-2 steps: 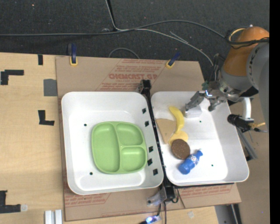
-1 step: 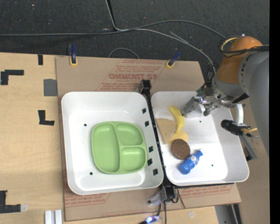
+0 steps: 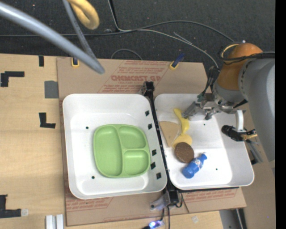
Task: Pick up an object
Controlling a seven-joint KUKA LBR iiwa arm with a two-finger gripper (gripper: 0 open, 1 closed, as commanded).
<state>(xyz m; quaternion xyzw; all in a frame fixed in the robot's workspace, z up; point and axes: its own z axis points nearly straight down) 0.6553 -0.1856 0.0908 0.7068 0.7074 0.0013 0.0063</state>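
Over the right bin (image 3: pixel 232 176), the gripper (image 3: pixel 199 107) hangs low near the far wall, its dark metal fingers spread apart with nothing between them. One finger (image 3: pixel 190 109) reaches toward the banana (image 3: pixel 182 121), which lies just beside and below the fingertips; whether the tip touches the fruit is hard to tell at this angle. Nearer the camera from the gripper, a tan flat piece (image 3: pixel 169 132) rests against the bin's inner wall, partly under the banana's lower end. Beyond that, a round brown disc (image 3: pixel 183 152) sits touching the banana's tip, and a blue bottle (image 3: pixel 194 166) lies on its side just past the disc, well apart from the gripper. Behind the gripper, the arm (image 3: pixel 263 98) runs off the right edge, its orange band (image 3: pixel 234 62) showing above the wrist; the wrist body hides part of the bin's far right corner. A black fitting (image 3: pixel 232 132) juts from the arm over the bin floor, its make unclear. Away to the gripper's far side, across the divider, a green divided plate (image 3: pixel 121 150) lies flat in the left bin (image 3: pixel 73 134). Both bins stand on a cardboard sheet (image 3: pixel 129 76). A grey pole (image 3: pixel 49 33) and a blurred yellow object (image 3: pixel 85 12) cross the top corner, out of focus.
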